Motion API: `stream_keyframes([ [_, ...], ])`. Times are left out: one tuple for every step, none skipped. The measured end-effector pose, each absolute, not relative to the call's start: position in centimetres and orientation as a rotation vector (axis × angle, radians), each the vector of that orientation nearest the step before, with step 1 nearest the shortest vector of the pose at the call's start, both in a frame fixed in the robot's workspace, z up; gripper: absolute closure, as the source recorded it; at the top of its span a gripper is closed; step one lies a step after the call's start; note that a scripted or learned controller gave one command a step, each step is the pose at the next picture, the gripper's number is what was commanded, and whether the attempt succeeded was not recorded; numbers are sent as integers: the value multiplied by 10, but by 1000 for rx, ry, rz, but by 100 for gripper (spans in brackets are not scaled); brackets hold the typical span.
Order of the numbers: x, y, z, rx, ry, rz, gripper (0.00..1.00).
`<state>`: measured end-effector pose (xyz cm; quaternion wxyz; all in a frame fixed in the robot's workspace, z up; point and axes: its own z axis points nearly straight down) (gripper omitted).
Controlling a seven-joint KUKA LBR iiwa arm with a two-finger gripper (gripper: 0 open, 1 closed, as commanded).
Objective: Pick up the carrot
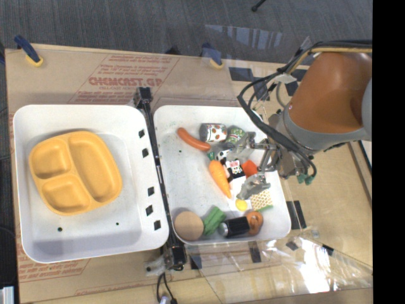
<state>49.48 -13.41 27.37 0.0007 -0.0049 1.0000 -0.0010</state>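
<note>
The carrot is seen lying in the right bin, near its middle, with the thick end towards the top and the tip pointing down and right. It is not held. The gripper is lowered over the right part of the same bin, just right of the carrot; whether its fingers are apart or together cannot be told, since they are lost among the small items beneath. A red sausage is placed up and left of the carrot, and a patterned can just beyond it. A tan egg-shaped ball, a green piece and a black cylinder are lined along the bin's near edge. A yellow divided tray is held by the left bin
</note>
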Motion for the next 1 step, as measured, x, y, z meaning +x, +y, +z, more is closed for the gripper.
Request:
stream_keyframes([
  [497,-151,98,40,3128,-2,0],
])
